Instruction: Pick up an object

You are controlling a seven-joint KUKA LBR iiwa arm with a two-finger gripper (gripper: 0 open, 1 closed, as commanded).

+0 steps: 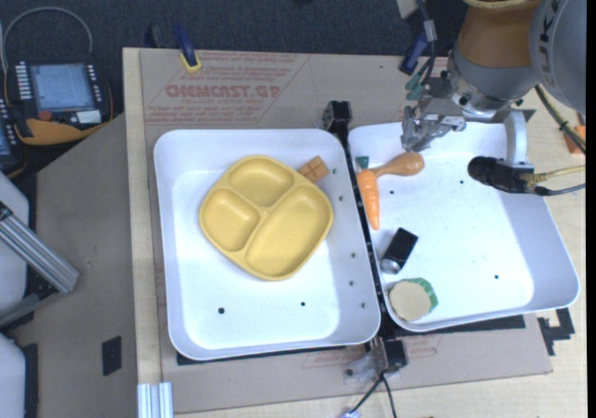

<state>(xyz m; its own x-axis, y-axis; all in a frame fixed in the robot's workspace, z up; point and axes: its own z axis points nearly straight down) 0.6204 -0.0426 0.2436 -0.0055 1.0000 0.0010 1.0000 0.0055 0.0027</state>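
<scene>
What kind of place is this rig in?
Probably a robotics lab bench, not a kitchen. A grey arm with an orange band reaches over two shallow white plastic bins on a board, a handheld control pendant with a screen lies alongside, and the bins hold toy-like items such as a yellow divided plate.

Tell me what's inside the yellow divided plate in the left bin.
The yellow divided plate shows three bare compartments with nothing in them. A small brown block sits just outside its upper right rim, on the left bin. Whatever lies beneath the plate is covered.
</scene>
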